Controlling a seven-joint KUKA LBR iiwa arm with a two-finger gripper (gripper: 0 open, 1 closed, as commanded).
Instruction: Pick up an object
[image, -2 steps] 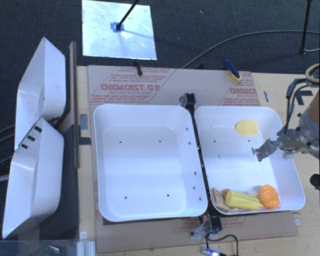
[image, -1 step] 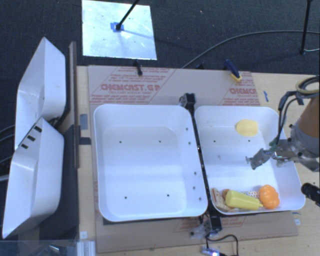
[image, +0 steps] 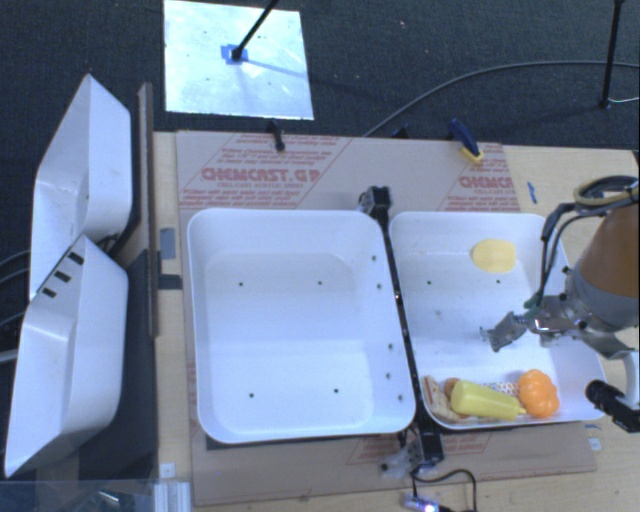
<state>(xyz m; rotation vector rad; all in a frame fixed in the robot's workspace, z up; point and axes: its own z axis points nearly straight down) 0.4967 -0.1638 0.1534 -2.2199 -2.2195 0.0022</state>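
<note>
our gripper hangs over the right bin; we cannot tell how its fingers sit. just below it lie a yellow toy and an orange ball. above it lies a yellow disc.

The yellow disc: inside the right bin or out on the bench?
Inside: the yellow disc lies on the right bin's white floor, near its far wall.

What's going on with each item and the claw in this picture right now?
Pale yellow disc: lying flat near the right bin's far wall, untouched.
Yellow corn-like piece: lying against the near wall.
Orange ball: resting beside the corn piece.
Claw: above the right bin's floor, gripping nothing visible.
</note>
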